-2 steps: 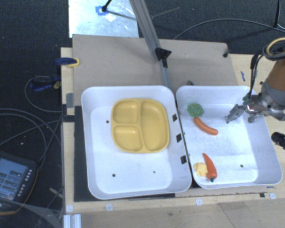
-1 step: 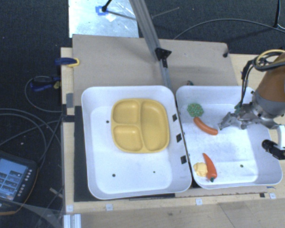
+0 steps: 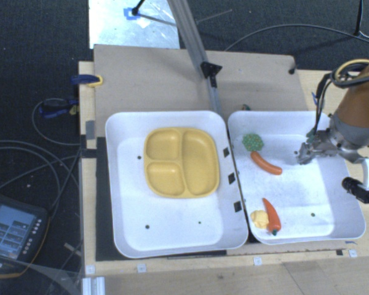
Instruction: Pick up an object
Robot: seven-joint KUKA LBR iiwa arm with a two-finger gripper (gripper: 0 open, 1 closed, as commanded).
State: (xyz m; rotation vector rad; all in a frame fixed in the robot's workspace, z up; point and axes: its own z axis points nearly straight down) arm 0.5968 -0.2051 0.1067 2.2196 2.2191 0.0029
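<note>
Claw (image 3: 305, 153) low in right bin (image 3: 295, 123), finger state impossible to tell. Sausage (image 3: 266, 163) just left of it, broccoli (image 3: 253, 142) beyond; carrot (image 3: 271, 216) and yellow piece (image 3: 259, 217) well below-left.

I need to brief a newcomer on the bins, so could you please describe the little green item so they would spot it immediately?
Start at the right-hand white bin, on the side away from the yellow divided plate. Near its upper left corner lies a small green broccoli floret, just above the orange sausage. It is the only green, rounded, bumpy piece; its neighbours are long and orange or red.
</note>
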